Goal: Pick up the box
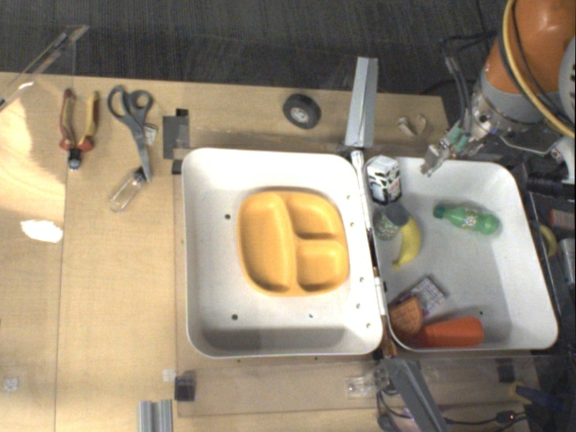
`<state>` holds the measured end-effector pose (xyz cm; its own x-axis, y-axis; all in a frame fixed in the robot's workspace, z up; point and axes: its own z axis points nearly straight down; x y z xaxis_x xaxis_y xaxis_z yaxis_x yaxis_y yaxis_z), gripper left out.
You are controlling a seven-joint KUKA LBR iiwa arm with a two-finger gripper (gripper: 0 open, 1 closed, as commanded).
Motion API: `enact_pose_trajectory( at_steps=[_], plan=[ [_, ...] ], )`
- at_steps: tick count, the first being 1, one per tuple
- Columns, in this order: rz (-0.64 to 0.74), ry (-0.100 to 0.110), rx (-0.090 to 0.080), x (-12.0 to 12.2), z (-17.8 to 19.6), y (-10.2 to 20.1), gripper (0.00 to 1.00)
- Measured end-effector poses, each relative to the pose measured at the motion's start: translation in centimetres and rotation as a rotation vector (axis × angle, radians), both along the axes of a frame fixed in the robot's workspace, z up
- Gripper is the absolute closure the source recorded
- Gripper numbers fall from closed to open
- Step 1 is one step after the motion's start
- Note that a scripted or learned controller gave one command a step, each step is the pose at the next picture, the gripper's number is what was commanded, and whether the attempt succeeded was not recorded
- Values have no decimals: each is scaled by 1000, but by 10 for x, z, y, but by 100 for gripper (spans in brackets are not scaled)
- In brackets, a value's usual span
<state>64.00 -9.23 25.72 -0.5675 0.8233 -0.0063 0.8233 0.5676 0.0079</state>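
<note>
Bins are sitting side by side: the left bin (207,241) is holding a yellow tray (292,241), the right bin (513,241) the box (383,178), untouched in its far-left corner. The gripper (443,154) is hovering over the far rim, possibly empty. Open floor is lying between them.

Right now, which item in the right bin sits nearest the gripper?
The green bottle, lying on its side at the bin's far end, just below the gripper; the banana and carrot lie farther.
</note>
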Motion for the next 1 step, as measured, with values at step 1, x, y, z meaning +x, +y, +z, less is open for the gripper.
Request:
enact_pose_trajectory(
  at_steps=[1],
  plan=[
    [-271, 4, 3, 23, -38, 34, 100]
  ],
)
